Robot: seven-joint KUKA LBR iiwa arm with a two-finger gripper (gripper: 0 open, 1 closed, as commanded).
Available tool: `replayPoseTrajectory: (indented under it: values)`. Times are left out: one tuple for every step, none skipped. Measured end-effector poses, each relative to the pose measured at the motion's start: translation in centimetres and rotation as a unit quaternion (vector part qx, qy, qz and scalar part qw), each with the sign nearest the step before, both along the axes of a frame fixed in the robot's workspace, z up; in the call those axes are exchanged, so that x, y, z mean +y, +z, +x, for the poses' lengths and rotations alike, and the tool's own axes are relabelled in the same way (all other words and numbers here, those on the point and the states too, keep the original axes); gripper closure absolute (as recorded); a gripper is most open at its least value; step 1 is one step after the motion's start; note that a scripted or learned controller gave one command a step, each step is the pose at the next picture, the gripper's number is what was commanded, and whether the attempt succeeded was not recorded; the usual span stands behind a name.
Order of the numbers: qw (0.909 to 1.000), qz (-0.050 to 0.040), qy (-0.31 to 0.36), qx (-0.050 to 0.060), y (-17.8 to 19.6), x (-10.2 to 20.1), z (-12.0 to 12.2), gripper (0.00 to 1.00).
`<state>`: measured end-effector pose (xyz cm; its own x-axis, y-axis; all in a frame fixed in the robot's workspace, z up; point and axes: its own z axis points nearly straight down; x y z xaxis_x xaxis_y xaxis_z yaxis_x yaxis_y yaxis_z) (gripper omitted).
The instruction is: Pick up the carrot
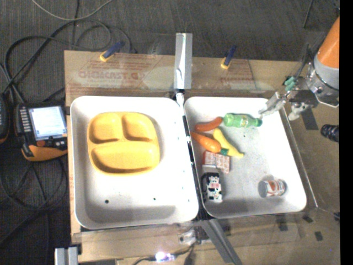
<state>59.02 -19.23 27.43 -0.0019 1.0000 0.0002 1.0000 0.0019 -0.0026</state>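
**Reaching a crowded carrot**

The carrot (206,142) lies in the right bin (295,173), near its left wall, just right of frame centre. It slants from upper left to lower right. A sausage (208,126) sits just above it, a banana (227,143) touches or nearly touches its right end, and a small box (216,160) lies just below. A green bottle (241,120) rests further up, with a toy car (213,187) and a can (272,187) lower in the bin.

The tool (274,105) hovers at the bin's upper right edge, well apart from the carrot; whether it is apart or together I cannot tell.

A good grasp would likely come straight down over the carrot's middle, closing across its short axis, where neighbours crowd least. Closing along its length risks catching the banana.
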Motion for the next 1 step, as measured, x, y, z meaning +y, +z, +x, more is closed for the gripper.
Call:
replayPoseTrajectory:
  values:
    - [0.999,0.0001,0.044,0.001,-14.91,3.8,1.5,0.0]
